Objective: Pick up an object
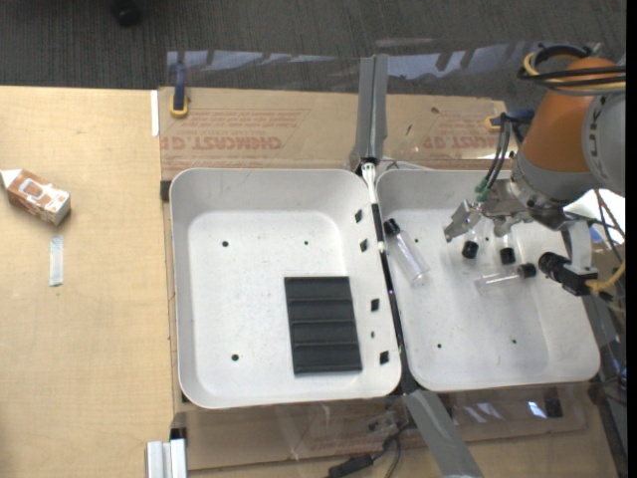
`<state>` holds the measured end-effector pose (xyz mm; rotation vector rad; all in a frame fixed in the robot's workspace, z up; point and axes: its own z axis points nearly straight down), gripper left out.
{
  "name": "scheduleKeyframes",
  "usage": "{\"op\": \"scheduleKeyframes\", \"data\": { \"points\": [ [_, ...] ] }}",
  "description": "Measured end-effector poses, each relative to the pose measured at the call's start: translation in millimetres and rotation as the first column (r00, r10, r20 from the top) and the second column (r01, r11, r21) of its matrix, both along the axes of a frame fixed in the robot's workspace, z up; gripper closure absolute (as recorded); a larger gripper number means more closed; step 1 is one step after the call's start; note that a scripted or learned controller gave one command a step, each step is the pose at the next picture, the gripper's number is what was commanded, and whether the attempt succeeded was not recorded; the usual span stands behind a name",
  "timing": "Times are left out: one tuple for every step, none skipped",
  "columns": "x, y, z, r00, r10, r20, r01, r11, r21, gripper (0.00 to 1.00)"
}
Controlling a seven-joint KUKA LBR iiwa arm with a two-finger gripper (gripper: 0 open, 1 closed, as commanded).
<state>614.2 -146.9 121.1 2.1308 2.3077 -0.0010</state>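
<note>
A black ridged rectangular block point(322, 324) lies flat in the left bin point(199, 366), towards its front right. In the right bin point(557, 366) lie two clear tubes with black caps: one point(406, 255) near the left wall, the other point(498, 278) in the middle right. My gripper point(489, 253) hangs over the back of the right bin, just above and behind the second tube. Its two black-tipped fingers point(470, 250) stand apart, open, with nothing between them.
A metal divider point(370, 118) runs between the bins. Brown cardboard point(259, 132) lies behind them. On the wooden bench at far left sit a small printed carton point(38, 197) and a pale strip point(56, 262). Cables hang at the right bin's right edge point(577, 272).
</note>
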Motion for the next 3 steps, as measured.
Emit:
{"op": "scheduleKeyframes", "data": {
  "points": [
    [-37.6,-38.5,-10.8,0.995,0.104,-0.001,-0.104,0.995,0.001,0.0],
    [-37.6,-39.9,-1.5,0.995,0.1,0.0,-0.1,0.995,0.0,1.0],
    [-37.6,-39.8,-1.5,0.995,0.101,0.0,-0.101,0.995,0.0,0.0]
  ]
}}
